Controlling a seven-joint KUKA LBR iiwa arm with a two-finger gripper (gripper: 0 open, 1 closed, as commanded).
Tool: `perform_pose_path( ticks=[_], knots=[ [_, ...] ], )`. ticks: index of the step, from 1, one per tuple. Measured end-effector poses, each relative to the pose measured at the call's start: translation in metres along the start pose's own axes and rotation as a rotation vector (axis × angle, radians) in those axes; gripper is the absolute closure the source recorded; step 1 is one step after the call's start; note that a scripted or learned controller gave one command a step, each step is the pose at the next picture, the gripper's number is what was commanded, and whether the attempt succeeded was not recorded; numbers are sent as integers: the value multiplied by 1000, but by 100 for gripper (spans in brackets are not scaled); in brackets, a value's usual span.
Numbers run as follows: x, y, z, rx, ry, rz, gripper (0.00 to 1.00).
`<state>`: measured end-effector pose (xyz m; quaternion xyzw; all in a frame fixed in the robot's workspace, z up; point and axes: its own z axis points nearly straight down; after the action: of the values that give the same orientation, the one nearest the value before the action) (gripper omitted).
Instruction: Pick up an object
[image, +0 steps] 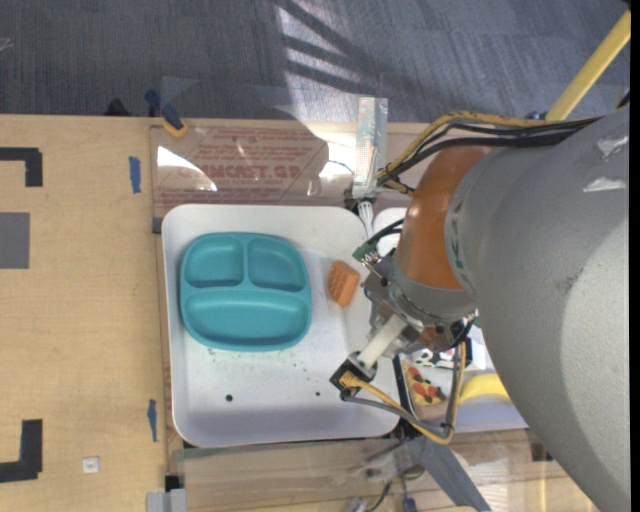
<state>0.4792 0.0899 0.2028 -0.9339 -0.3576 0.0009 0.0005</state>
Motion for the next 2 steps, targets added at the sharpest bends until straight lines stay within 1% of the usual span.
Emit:
perform_pose_path(
  ticks=[1, 2],
  knots=[
    [49, -55, -32, -1, 2, 282, 100],
    [75, -82, 6, -1, 1, 515, 100]
  ],
)
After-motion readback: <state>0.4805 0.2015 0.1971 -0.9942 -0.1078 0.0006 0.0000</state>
